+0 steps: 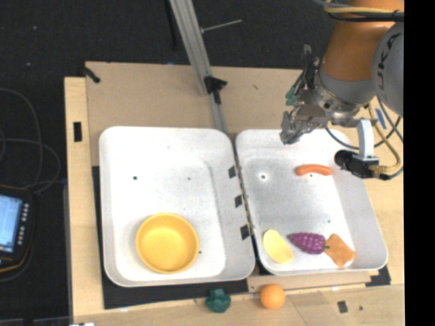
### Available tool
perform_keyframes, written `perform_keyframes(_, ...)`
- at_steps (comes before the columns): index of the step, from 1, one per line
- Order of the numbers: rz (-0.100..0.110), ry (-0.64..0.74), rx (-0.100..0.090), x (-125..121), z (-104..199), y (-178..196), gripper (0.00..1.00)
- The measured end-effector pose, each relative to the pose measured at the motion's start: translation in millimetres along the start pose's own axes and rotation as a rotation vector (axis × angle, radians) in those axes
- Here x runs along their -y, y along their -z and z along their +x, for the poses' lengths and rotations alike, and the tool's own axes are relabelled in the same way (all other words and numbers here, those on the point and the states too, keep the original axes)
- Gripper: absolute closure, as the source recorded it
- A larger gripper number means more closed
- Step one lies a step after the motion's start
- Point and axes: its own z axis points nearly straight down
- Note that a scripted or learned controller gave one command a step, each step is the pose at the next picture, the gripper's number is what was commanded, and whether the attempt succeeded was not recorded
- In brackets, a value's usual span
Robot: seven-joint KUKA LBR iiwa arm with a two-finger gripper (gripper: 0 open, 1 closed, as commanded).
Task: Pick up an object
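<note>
Camera view, from above and at a slant: the gripper hangs over the far rim of the right bin, its dark metal tip close together with nothing between the fingers, and whether they are parted or pressed together I cannot tell from here. Behind it swells the arm's glossy orange band and grey shell. Both bins are shallow, matte white plastic with rounded corners and a speckled floor.

Inside the right bin a slim orange sausage shape lies near the far side, well apart from the gripper. Along the near edge sit three things in a row: a pale yellow oval, a knobbly purple grape bunch and a blocky orange piece, the last two touching.

A smooth round yellow bowl rests in the left bin. On the cardboard-brown bench in front sit an orange ball and a small dark green lump.
</note>
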Motion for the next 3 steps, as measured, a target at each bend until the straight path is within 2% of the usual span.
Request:
perform_keyframes(1,0.002,0.002,-0.001,25.4,41.5,-18.6,1.00)
perform_keyframes(3,0.001,0.004,-0.002,66.1,131.8,-22.5,1.00)
